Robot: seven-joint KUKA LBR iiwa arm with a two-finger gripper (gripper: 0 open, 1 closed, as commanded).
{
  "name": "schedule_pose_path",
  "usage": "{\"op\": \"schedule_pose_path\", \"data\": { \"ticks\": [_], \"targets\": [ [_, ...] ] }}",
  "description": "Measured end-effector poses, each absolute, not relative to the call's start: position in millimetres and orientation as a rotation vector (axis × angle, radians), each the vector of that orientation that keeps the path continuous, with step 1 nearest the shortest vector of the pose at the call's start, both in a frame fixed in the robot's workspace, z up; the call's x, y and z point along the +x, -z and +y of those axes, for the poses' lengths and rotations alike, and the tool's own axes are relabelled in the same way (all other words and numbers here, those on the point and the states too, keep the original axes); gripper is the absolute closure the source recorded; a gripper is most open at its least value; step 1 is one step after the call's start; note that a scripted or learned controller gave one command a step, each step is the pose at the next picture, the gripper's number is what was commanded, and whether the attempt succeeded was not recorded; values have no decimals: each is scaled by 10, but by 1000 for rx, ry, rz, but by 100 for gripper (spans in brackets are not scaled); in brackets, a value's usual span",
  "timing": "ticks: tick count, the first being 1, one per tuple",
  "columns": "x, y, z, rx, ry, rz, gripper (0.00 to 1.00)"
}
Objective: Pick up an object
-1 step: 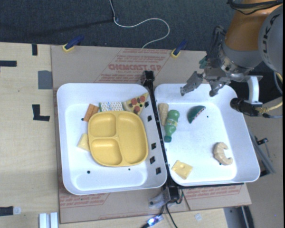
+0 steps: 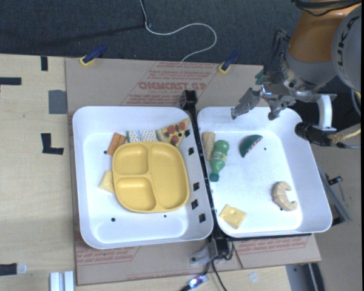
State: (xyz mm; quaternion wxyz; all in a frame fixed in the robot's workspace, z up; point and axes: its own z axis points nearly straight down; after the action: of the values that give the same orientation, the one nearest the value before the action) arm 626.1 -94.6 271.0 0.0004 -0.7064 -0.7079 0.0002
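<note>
Jaws spread and bare, the gripper (image 2: 258,107) hangs upper right over the right bin (image 2: 309,180); nothing is picked yet

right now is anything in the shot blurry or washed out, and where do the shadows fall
Camera view: the white bins are bright but not blown out; the yellow plate, croissant and cheese look sharp. The gripper is a bit soft, with open fingers. Shadows are soft and short, sitting close under the items; the dark cloth behind the bench is dim.
</note>
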Motion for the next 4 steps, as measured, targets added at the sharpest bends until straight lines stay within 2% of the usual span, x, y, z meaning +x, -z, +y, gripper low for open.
{"op": "schedule_pose_path", "data": {
  "ticks": [1,3,4],
  "targets": [
    [6187,-2090,-979,-2217,-9,-2218,0],
    [6166,-921,-991,-2216,-7,-2219,0],
    [6169,-844,-981,-2219,-1,-2223,0]
  ]
}}
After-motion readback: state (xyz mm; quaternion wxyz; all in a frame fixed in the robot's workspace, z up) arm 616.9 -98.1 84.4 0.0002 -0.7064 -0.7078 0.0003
